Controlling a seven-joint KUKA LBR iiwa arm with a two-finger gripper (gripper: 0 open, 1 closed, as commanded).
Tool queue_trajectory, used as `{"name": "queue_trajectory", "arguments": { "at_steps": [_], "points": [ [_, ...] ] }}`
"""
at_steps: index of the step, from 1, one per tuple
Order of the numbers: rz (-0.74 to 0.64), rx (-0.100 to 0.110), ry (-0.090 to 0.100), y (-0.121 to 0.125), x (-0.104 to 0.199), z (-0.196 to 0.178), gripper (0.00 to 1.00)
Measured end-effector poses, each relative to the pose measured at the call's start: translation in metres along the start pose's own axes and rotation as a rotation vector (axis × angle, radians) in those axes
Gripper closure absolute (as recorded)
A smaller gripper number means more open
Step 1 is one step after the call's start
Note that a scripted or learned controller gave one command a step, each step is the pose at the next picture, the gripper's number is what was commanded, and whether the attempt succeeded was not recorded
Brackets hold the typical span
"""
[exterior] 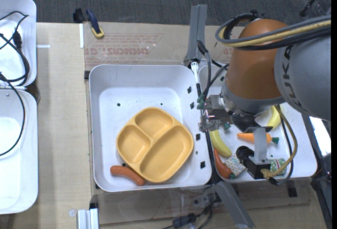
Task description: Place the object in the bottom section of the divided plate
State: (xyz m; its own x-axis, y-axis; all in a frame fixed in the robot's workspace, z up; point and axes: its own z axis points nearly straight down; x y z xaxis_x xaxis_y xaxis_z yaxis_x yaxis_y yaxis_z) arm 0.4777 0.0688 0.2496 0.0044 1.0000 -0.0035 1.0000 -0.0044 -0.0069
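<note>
In the left bin (pixel 131 88), a yellow divided plate (pixel 155 143), with an orange-red sausage (pixel 126 174) tucked against its lower-left rim. In the right bin (pixel 303 143), a banana (pixel 220 143), a second banana (pixel 275 117), a carrot (pixel 251 137) and a red-and-white item (pixel 224 167), all partly hidden under the arm (pixel 263 65). Low over the right bin's left side, the gripper (pixel 213 115), just above the banana and apart from the plate. Open or closed: impossible to tell. Unclear which item counts as the task's object.
</note>
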Motion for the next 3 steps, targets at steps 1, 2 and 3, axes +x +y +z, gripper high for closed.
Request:
{"name": "queue_trajectory", "arguments": {
  "at_steps": [1,2,3],
  "points": [
    [0.239,0.002,-0.001,-0.001,0.045,0.025,1.00],
    [0.154,0.002,0.000,-0.001,0.049,0.145,1.00],
    [0.233,-0.001,-0.001,-0.001,0.115,0.064,1.00]
  ]
}}
